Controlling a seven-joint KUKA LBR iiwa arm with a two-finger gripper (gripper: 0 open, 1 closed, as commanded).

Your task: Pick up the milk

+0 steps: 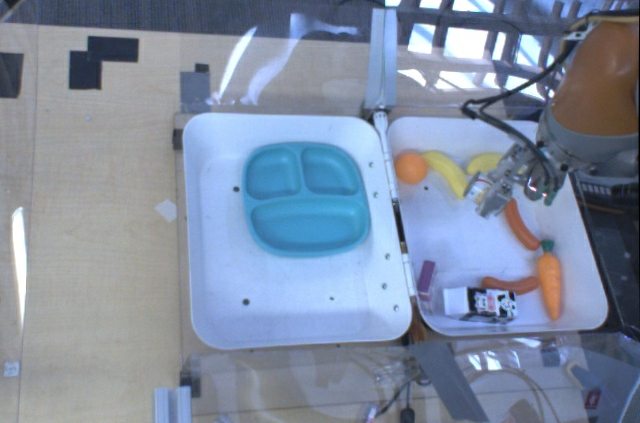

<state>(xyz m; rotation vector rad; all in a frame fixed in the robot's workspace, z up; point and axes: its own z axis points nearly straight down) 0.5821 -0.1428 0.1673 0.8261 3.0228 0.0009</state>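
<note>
In the right bin (590, 311) | milk carton (480, 303) lies flat at the front wall, ungrasped | claw (492, 194) hangs by the banana (447, 173), seemingly apart, holding nothing, so well short of milk

The gripper (492, 196) is hanging over the right bin (590, 306). The bananas (452, 173) and an orange (410, 167) are lying to its left. A sausage (521, 225) is lying just below it, a carrot (549, 283) further down, and the milk (480, 302) is sitting near the front edge. The plate (305, 198) is resting in the left bin (215, 301), far left.
</note>
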